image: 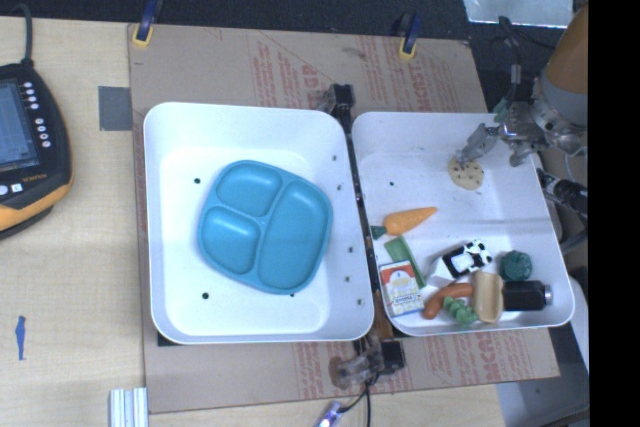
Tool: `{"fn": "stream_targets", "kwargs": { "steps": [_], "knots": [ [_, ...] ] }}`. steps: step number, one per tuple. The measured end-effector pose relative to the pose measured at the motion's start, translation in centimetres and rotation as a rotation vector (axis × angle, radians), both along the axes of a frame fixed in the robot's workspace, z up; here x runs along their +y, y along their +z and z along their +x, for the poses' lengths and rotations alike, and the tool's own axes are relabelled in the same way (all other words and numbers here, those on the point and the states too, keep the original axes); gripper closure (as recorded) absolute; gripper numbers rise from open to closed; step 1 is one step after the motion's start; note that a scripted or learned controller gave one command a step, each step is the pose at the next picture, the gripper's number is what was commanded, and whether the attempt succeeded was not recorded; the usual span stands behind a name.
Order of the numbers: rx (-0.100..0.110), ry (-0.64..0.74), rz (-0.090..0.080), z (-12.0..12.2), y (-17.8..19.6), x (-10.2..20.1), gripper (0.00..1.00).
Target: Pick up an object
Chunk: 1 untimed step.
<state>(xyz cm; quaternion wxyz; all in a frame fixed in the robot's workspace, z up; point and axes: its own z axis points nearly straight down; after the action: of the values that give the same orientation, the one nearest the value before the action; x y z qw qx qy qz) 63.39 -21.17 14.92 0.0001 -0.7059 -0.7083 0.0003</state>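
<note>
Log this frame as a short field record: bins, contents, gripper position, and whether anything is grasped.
left bin: holds a blue divided plate
right bin: cookie near the far side; carrot mid-bin; small carton, black-and-white toy, teal object and other small items along the near edge
gripper: at the far right of the right bin, just above the cookie
grasp: nothing visibly between the fingers
beside bench: control pendant at left

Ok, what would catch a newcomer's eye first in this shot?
The big blue divided plate lying in the left bin stands out most. Next, the clutter of small toys along the right bin's near edge, with an orange carrot just above them, and the gripper over a cookie.
</note>
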Motion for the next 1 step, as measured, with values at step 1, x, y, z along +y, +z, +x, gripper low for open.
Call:
{"fn": "stream_targets", "kwargs": {
  "steps": [1],
  "knots": [
    [0.003,0.003,0.0,2.2,-5.85,0.1,0.0]
  ]
}}
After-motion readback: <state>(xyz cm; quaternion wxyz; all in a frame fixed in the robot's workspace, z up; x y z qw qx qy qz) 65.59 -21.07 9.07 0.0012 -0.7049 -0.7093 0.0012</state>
